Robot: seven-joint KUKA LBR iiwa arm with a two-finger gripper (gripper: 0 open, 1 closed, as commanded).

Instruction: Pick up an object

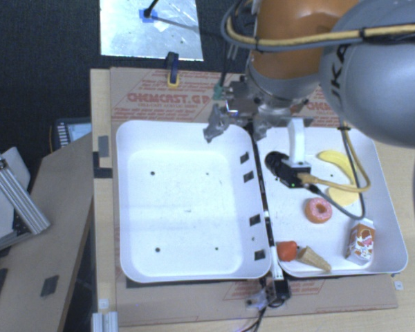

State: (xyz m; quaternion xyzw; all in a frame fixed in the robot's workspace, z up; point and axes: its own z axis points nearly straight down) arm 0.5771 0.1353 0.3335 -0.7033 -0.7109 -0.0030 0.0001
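Pink donut (319,210) low in the right bin (391,206), well apart from the gripper (236,126) up by the far rim, fingers spread wide and holding nothing, so maybe closing on air or bumping that rim on the way down.

One fixed camera above the bench, looking down at a slant, both white bins (187,268) in frame

Robotics lab bench: grey KUKA arm with orange band (297,26) over two shallow white plastic bins (124,206) on printed brown cardboard (166,97); aluminium extrusion rail (14,196) at left, loose cabling.
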